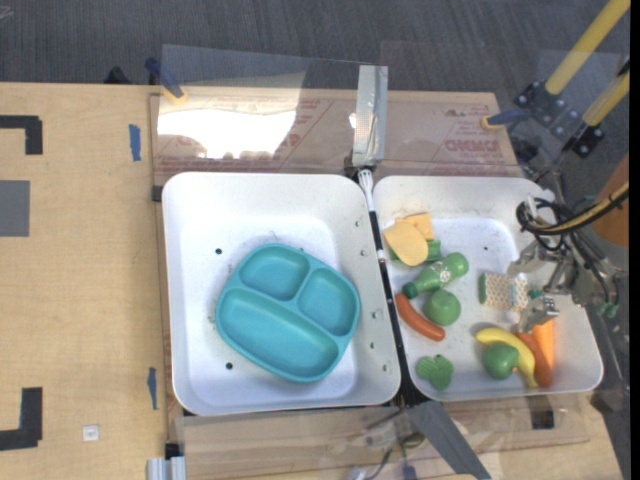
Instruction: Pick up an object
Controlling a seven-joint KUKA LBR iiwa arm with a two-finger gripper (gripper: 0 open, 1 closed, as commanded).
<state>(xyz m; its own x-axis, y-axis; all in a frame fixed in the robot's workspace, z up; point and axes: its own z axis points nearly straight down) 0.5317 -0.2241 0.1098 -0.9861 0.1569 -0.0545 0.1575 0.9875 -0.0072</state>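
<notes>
The gripper (540, 303) hangs low over the right bin (590, 373), the carrot (543, 353) just below it lying lengthwise toward the bin's front edge; whether the jaws are wide or narrow cannot be told

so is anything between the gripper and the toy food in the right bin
Nothing visible. The gripper is already low in the right bin, among the pieces at its right side: the banana and carrot lie just below it in the view, with no other object between.
</notes>
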